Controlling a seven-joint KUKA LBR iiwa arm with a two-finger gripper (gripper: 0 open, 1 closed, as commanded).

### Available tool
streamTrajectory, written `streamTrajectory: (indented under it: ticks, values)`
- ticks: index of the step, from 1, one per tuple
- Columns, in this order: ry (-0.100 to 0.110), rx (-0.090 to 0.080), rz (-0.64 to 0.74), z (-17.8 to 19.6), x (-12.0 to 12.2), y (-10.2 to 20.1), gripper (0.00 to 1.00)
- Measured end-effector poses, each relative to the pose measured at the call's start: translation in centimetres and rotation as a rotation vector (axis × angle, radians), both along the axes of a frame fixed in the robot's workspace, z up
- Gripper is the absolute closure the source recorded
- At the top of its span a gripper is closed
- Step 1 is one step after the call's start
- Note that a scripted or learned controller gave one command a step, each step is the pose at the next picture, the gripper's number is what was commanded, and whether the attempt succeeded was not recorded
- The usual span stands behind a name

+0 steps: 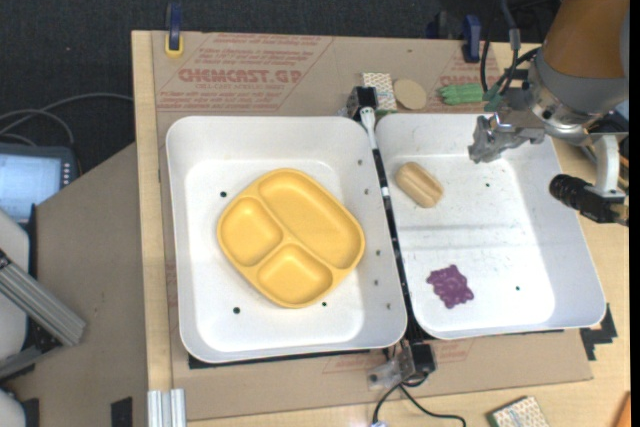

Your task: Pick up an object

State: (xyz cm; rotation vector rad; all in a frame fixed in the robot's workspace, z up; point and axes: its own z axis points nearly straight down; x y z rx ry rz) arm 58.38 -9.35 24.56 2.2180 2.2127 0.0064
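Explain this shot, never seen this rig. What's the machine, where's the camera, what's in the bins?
One camera looks down at a slant on a bench with two shallow white bins. The grey robot arm with an orange band reaches in from the right; its two-finger tool hangs over the far edge of the right white bin, with nothing visible between its fingers. That bin holds a tan bread-roll-shaped piece and a small purple grape-like cluster. The left white bin holds a yellow three-compartment plastic tray. Behind the bins on the cardboard lie a round tan disc and a small green item. The job is picking up an object.
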Motion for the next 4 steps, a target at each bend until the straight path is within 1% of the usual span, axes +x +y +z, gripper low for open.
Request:
streamTrajectory:
  ticks: [1,2,3,4]
  values:
    - [0.004,0.0,0.0,0.9,0.5,-3.4,1.0]
    - [0.004,-0.002,-0.001,2.1,1.9,-8.8,1.0]
    - [0.014,0.003,-0.001,-16.9,2.9,-13.2,1.0]
    - [-0.011,-0.006,0.002,10.7,-2.1,-13.2,1.0]
